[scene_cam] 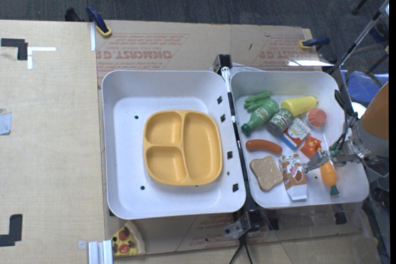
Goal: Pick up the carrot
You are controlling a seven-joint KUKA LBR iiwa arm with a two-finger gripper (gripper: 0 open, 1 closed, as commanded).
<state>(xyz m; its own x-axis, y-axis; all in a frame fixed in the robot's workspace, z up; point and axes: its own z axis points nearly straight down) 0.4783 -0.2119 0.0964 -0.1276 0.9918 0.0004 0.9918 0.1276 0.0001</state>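
The carrot lies in the right bin; my gripper hangs directly over it, its grip state hidden.

The arm reaches in from the right, its claw lowered.

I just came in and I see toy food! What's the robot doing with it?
The robot arm is reaching into the right bin, which is full of toy food. Its tool is down next to the carrot, near the bin's front right corner. It looks like it is trying to grab the carrot, but I can't tell if it has it yet. The left bin holds a yellow divided plate.
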